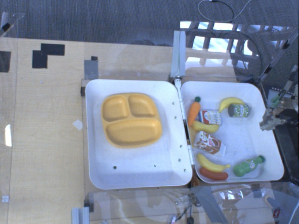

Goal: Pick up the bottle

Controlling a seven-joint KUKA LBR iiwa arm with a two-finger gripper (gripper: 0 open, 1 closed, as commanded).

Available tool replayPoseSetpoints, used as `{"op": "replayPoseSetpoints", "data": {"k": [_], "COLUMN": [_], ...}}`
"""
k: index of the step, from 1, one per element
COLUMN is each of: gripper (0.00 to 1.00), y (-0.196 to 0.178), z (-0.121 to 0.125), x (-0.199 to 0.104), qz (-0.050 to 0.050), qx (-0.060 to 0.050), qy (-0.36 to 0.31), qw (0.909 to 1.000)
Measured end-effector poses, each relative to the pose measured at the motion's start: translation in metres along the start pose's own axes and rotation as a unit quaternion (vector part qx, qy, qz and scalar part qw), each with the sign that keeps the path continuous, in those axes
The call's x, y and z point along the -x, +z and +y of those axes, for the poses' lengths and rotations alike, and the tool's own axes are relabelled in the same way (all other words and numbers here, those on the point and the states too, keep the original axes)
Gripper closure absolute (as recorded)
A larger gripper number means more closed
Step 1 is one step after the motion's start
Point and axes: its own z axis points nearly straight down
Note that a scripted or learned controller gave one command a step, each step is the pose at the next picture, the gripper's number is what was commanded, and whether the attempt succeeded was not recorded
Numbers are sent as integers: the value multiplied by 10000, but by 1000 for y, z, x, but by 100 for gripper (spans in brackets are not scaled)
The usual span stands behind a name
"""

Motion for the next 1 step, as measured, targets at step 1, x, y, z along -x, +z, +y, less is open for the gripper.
{"op": "replayPoseSetpoints", "data": {"k": [1], "gripper": [100], "y": [-60], "z": [15], "x": [2], "qz": [-4], "qx": [-1], "qy": [1761], "qw": [9844]}}
